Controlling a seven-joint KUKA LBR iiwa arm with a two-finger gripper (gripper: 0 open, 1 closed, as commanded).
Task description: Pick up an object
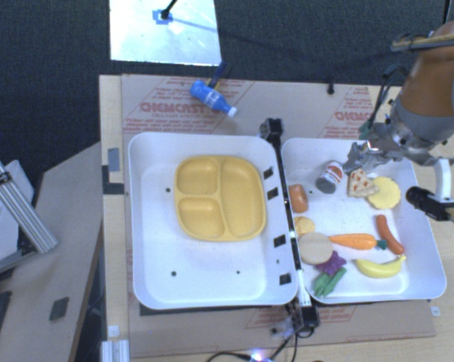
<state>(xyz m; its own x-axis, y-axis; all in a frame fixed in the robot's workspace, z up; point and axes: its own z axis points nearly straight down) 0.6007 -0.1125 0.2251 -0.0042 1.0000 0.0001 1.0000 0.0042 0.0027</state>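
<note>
You see the gripper [363,155] poised low over the right bin [423,277], just above the pizza slice [360,183] beside the small can [330,176], presumably lining up a grasp, though whether it's spread, you cannot tell.

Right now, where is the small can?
In the camera view, the small can lies in the right bin, near its upper left corner, beside the pizza slice.
</note>
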